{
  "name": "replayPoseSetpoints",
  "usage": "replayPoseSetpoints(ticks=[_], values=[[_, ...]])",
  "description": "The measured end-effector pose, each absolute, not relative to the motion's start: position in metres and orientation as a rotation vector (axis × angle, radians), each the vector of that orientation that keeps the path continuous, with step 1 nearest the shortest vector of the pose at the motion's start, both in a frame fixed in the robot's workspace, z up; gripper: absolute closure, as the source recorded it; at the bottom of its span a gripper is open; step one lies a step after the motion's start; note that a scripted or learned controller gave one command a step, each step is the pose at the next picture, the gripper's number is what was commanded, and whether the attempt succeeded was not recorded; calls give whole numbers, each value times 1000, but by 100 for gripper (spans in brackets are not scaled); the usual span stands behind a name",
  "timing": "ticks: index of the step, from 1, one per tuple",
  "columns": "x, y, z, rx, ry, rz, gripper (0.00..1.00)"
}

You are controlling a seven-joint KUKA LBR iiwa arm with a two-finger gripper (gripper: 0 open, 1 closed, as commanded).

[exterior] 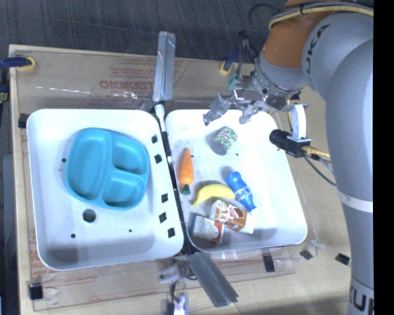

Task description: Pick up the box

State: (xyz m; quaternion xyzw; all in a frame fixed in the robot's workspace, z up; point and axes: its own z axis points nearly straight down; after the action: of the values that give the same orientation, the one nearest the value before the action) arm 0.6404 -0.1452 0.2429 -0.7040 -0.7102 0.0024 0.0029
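Two white bins (46,241) below; gripper (232,109) hangs wide open, upper right. It should drop squarely over the box (228,215), lower right, clear of the banana (212,193).

— What sort of place is this?

— A robotics lab, by the look of it. A grey industrial arm with an orange band (302,38) reaches over a wooden bench (85,77) fitted with two shallow white plastic bins (46,228).

— Anything else?

— Blue clamps (13,63) grip the bench edge, cables (318,155) trail off the arm, and dark carpet (85,12) lies beyond.
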Motion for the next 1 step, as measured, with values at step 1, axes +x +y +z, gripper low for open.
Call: replayPoseSetpoints(ticks=[1], values=[[619,-160,295,-2234,-2204,4,0]])
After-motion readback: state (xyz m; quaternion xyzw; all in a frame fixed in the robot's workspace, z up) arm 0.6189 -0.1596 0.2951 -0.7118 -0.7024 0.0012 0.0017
